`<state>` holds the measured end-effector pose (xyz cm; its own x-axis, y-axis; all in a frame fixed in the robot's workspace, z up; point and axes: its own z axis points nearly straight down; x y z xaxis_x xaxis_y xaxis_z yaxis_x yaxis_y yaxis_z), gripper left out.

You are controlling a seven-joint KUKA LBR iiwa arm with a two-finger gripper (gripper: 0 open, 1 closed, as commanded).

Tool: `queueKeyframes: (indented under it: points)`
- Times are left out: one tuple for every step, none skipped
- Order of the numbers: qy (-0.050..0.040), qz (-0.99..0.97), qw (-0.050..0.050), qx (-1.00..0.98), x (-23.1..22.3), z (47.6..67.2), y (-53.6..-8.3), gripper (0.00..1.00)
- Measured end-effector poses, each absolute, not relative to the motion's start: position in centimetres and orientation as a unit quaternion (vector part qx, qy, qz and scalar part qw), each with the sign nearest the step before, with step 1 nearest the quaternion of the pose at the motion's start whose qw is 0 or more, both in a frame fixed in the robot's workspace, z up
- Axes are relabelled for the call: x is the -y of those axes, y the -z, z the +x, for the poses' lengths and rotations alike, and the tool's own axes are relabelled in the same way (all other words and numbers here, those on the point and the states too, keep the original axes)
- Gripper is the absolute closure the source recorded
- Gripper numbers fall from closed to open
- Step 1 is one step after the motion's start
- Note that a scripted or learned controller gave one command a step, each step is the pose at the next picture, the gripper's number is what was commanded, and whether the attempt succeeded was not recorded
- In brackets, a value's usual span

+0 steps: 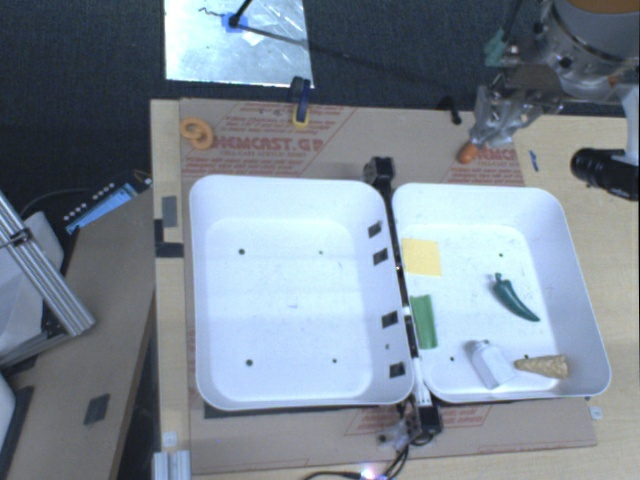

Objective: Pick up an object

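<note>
My gripper [478, 146] hangs high over the back edge of the right bin [560, 218], reaching in from the upper right. A small orange object [467, 153] sits pinched at its fingertips, lifted off the bin floor. In the right bin lie a yellow square [421, 257], a green block [423, 321], a dark green pepper [514, 298], a white piece [487, 362] and a tan cone [543, 366].
The left bin [215, 218] stands beside the right one, joined by a black-clipped divider [392, 268]. An orange ring [196, 132] and a yellow-blue clamp [300, 103] lie on the cardboard behind the bins. A foil sheet [235, 28] is further back.
</note>
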<state>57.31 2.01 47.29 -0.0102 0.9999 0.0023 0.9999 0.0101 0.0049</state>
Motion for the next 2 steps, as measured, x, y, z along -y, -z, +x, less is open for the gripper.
queueKeyframes:
  points:
    - [-0.0042, 0.703, 0.002, -0.711, -6.8, 51.2, -52.9, 1.0]
    - [-0.0021, 0.704, 0.0, -0.711, -11.4, 48.5, -53.6, 1.0]
